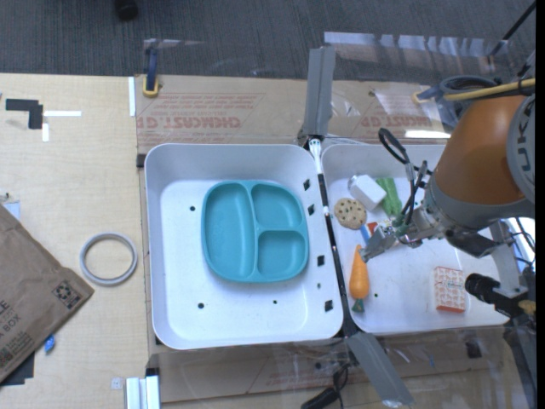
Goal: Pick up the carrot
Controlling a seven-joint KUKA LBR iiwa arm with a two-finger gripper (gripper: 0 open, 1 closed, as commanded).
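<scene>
orange tapered carrot [358, 279] just below the claw [372, 245], claw's grip state unclear

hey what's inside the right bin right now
In the right bin: a carrot by its left wall, a cookie, a white block, something green and a patterned block. The pincer hovers above the carrot. The arm covers the bin's upper right.

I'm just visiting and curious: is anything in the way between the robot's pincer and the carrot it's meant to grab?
Nothing visible blocks it. The pincer hangs just above and to the right of the carrot, which lies against the left wall of the right bin. The cookie sits further back, off that path.
</scene>
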